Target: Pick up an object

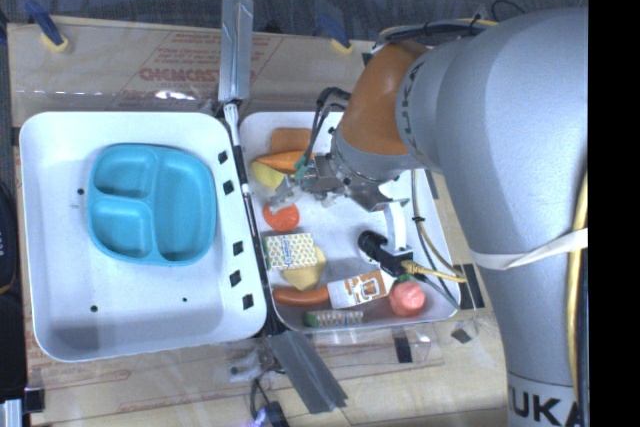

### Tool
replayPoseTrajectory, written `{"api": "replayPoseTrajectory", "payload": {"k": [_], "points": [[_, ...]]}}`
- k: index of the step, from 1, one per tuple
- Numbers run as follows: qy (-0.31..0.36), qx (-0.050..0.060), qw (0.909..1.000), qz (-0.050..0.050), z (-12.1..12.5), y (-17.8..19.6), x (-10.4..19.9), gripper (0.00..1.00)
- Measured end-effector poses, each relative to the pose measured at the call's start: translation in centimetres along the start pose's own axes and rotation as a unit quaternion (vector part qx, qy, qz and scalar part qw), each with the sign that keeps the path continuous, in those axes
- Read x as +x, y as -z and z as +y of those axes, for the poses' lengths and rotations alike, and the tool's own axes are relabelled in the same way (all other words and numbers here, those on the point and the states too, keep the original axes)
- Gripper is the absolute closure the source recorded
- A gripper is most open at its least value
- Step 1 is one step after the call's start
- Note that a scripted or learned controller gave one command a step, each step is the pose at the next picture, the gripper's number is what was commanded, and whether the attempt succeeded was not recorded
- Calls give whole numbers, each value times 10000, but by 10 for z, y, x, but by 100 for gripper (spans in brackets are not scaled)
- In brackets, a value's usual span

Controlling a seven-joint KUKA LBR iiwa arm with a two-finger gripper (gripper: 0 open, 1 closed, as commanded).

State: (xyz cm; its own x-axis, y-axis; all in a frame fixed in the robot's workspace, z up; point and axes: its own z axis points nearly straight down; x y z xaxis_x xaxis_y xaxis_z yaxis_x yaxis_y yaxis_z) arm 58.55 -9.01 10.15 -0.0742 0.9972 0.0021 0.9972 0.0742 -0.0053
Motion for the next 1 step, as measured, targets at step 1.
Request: {"api": "replayPoseTrajectory", "payload": {"k": [1], "points": [[-268,-7,9996,-8,58,-10,-18,0]]}}
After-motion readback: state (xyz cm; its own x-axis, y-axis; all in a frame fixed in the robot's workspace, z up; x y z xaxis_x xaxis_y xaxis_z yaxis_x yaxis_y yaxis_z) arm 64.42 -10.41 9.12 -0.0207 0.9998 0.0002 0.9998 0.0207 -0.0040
